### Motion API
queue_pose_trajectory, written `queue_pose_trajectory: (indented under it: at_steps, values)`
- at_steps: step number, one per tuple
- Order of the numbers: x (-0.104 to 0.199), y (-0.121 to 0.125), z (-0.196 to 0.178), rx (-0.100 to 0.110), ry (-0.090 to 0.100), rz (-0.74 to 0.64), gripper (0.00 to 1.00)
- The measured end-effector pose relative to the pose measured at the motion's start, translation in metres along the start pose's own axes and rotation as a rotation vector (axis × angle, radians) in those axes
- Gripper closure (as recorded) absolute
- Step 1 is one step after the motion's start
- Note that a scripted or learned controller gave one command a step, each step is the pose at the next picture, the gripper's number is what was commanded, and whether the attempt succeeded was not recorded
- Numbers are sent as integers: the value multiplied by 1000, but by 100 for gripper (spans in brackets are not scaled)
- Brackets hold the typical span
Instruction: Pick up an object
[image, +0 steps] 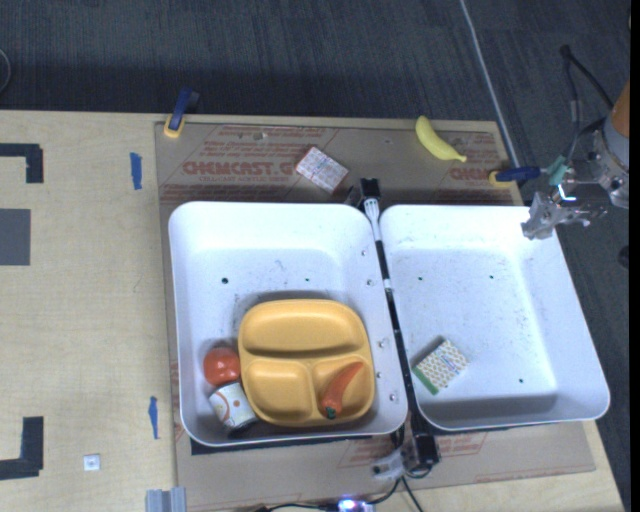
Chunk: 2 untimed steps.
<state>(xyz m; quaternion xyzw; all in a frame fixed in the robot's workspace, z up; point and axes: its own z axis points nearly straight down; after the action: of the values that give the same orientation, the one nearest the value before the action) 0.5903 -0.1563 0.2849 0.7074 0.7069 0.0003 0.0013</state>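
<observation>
The left bin (200, 240) holds a yellow divided tray (300, 350) with an orange carrot (340, 388) in its near right compartment. An orange-red ball (221, 364) and a small white and orange can (231, 405) lie beside the tray's left edge. In the right bin (480, 260) a small green and white patterned packet (440, 364) rests near the front left corner. My gripper (540, 220) hangs at the right bin's far right corner, above the rim, with nothing visible in it.
On the brown board behind the bins lie a yellow banana (438, 140) and a small patterned card (321, 169). A blue clamp (515, 174) sits by the right bin's far corner, a yellow-blue clamp (179, 111) at the board's far left. A black divider (385, 290) runs between the bins.
</observation>
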Motion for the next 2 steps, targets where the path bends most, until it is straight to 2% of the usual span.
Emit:
queue_pose_trajectory:
  at_steps: [1,2]
  values:
    - [89,-20,45,4,2,-2,100]
    - [105,-87,51,4,2,0,100]
